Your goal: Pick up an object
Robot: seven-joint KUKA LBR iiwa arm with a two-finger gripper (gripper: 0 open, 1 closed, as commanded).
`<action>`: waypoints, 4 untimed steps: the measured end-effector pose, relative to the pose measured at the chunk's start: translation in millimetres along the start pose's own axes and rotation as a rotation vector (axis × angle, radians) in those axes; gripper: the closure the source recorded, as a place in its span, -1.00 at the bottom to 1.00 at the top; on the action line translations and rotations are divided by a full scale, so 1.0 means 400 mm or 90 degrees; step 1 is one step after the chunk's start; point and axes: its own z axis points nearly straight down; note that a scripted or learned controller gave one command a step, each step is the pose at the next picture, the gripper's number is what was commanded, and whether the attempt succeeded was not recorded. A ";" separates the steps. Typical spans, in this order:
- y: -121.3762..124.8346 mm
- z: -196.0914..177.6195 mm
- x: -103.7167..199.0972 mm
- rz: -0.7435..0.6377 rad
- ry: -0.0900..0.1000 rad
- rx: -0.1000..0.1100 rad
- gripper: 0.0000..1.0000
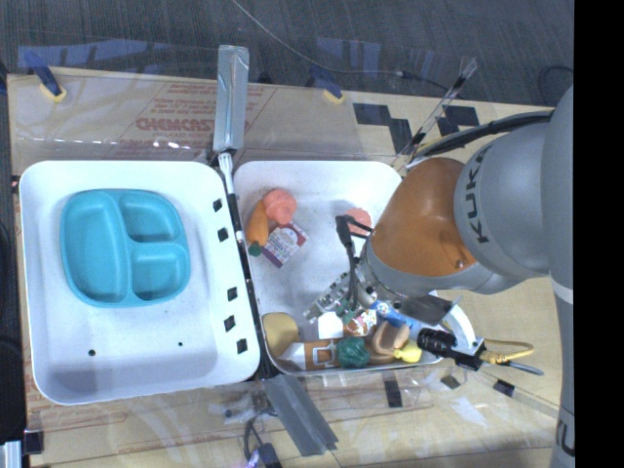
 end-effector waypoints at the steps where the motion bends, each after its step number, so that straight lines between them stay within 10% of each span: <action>1: -0.030 0.069 -0.041 -0.028 0.001 0.001 1.00; 3: -0.088 -0.492 -0.128 0.110 -0.004 -0.002 1.00; 4: -0.004 -0.435 -0.174 -0.232 -0.001 0.000 1.00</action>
